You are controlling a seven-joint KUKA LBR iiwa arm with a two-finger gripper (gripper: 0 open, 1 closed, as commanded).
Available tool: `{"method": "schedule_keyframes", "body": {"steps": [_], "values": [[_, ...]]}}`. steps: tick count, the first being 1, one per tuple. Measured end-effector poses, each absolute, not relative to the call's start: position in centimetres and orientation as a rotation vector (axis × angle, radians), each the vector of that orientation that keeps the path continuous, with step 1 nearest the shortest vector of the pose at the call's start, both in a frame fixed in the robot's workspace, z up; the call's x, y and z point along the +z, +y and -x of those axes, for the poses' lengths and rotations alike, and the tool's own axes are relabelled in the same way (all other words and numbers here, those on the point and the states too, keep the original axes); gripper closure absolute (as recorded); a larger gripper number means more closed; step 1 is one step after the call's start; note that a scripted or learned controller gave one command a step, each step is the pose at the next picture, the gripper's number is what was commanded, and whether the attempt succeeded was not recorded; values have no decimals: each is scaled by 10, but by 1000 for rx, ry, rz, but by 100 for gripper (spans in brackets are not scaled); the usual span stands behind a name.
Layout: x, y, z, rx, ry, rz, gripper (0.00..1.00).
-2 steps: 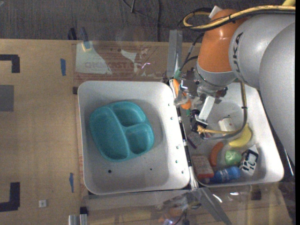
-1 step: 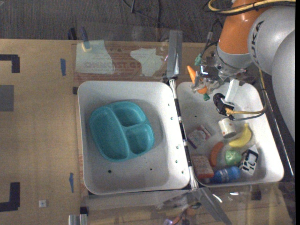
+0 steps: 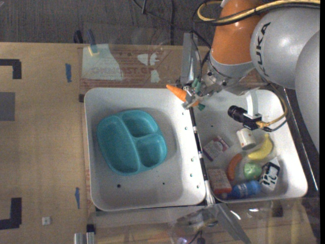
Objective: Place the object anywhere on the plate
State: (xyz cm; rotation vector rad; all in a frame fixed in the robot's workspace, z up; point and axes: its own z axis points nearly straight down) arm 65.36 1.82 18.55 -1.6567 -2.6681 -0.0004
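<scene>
While the arm (image 3: 264, 39) reaches in from the right, its gripper (image 3: 192, 96) hangs over the wall where the two white bins meet, near their far ends. From where I stand, a small orange carrot (image 3: 177, 92) sticks out of the fingers toward the left. Its thick end is tucked into the fingers and its pointed tip aims up and left, over the top right corner of the left bin (image 3: 101, 187). So the fingers look closed on the carrot, gripping it at the butt end, with something small and green showing just below the grip.

What matters now is where the plate lies from that carrot. The teal plate (image 3: 131, 141), a rounded one divided into three compartments, sits in the middle of the left bin, resting flat. It is down and to the left of the gripper, well apart from it, with bare white bin floor between. The carrot's long axis runs roughly across that line of travel, not along it. I would guess the carry is about half done: the thing is lifted and at the border, but not yet above the plate.

The right bin (image 3: 294, 182) carries the leftover clutter: a banana (image 3: 261, 149), a green ball (image 3: 251, 170), a blue bottle (image 3: 245, 189), a white cup (image 3: 246, 138) and small boxes, all clear of the gripper's path.
</scene>
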Motion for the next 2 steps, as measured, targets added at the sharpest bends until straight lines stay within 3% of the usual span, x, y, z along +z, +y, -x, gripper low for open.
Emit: {"method": "schedule_keyframes", "body": {"steps": [1,2], "values": [[156,95,-622,0,-2792,1437,100],[156,94,-622,-1,-2792,1441,0]]}}
